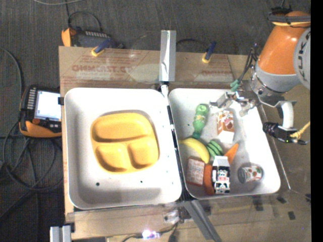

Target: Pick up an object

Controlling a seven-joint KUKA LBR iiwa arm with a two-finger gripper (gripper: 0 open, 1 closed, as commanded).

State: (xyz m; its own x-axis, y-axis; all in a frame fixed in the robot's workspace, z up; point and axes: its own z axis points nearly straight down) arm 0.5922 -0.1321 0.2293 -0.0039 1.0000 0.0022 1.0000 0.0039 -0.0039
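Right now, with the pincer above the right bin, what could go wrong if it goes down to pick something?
1. The items are packed tight: the banana, green toy and carrot touch or nearly touch, so the pincer may push neighbours or catch two.
2. The can lies on its side and could roll.

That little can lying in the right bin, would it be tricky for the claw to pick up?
Probably a bit. The can lies on its side near the right bin's corner, so a nudge might roll it. Its round, shiny-looking body could slip between fingers. It looks small and stiff, so it likely won't crush, and the bin wall may stop it rolling.
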